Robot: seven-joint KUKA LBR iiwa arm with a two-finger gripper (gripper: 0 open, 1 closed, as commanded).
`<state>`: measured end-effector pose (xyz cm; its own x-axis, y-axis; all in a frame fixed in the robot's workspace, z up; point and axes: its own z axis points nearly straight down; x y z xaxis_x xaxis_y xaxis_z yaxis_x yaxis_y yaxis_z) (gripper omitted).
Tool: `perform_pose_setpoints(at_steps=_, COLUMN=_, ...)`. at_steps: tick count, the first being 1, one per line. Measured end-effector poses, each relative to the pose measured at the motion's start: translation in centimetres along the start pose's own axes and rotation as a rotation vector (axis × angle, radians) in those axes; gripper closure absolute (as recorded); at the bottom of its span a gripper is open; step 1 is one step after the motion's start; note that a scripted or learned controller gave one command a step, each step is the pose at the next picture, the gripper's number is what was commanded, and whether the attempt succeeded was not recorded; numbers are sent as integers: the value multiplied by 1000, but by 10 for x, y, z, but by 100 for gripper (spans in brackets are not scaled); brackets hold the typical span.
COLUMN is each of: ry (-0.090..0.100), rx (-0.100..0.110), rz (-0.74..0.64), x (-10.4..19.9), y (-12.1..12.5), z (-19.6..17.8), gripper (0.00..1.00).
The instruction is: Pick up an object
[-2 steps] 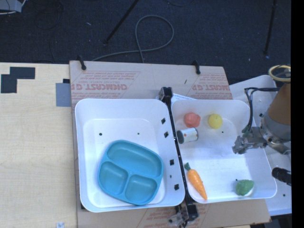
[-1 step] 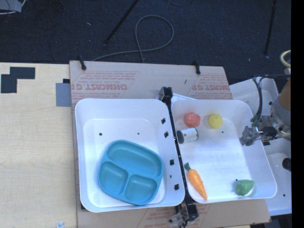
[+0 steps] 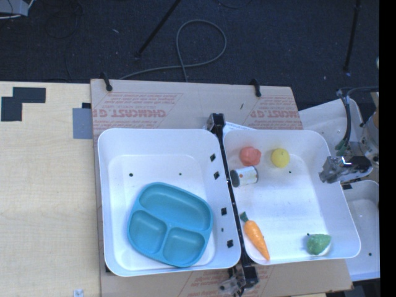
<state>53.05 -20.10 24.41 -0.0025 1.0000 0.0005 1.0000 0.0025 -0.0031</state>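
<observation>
Gripper point(image 3: 337, 169) sits at the right bin's point(image 3: 337, 228) right rim, fingers' state can't tell tbh. Carrot point(image 3: 256, 237) near-left inside: prob light, stiff, smooth; grab across its thick end.

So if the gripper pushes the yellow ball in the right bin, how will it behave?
The yellow ball looks round, so it would probably roll on the flat bin floor. The pink ball lies close beside it and may stop it.

Dark blue carpeted floor point(image 3: 278, 36) along the top, with thin black cables point(image 3: 201, 39) looping across it. Pale wooden bench top point(image 3: 43, 197) at left bears dark square markers point(image 3: 25, 101). Brown printed cardboard sheet point(image 3: 154, 107) lies flat on the bench.
</observation>
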Motion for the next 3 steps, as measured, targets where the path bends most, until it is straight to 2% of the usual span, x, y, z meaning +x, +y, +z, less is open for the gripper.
perform_pose_setpoints(at_steps=1, ry=4, rx=5, rz=-3, x=57, y=9, z=14, gripper=100)
perform_pose_setpoints(at_steps=3, ry=2, rx=5, rz=-4, x=165, y=14, z=5, gripper=100)
